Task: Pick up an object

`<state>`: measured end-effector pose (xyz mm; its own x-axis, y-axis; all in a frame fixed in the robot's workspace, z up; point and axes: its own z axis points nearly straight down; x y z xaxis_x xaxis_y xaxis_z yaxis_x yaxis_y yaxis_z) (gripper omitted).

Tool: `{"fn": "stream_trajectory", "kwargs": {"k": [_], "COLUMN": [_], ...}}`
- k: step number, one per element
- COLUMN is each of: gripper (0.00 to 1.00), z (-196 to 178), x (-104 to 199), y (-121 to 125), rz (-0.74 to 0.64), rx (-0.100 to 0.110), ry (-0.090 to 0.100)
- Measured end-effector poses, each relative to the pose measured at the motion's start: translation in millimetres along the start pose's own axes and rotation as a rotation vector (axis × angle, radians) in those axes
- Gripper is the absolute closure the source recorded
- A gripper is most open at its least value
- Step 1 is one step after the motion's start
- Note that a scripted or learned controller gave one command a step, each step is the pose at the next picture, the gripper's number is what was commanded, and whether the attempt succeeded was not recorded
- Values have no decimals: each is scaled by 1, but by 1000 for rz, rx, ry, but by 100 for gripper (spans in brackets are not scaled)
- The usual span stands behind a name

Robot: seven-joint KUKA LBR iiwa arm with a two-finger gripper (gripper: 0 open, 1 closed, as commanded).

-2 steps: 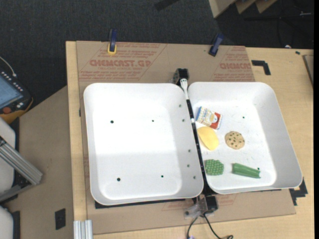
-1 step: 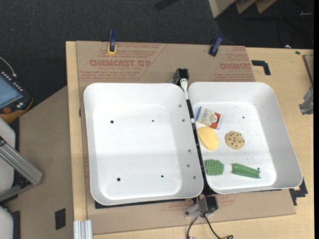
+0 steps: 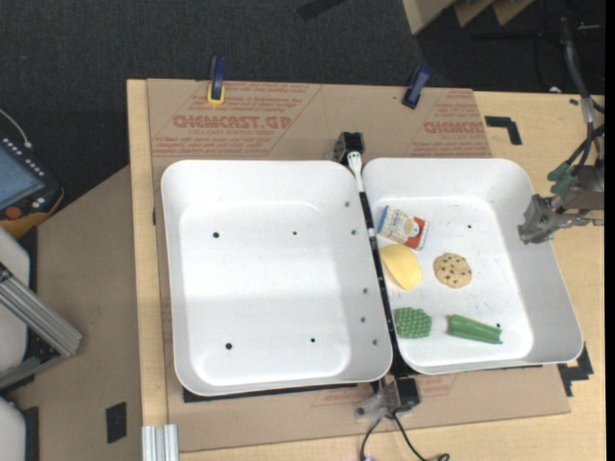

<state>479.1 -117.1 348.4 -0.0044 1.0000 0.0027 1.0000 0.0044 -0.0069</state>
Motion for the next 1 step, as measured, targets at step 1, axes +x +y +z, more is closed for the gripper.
{"fn": "stream_trajectory", "kwargs": {"k": [1], "gripper": [100], "z": [-23], "x": [58], "y": [1], "rz": [-3], "rx": [-12], "ry": [-2]}}
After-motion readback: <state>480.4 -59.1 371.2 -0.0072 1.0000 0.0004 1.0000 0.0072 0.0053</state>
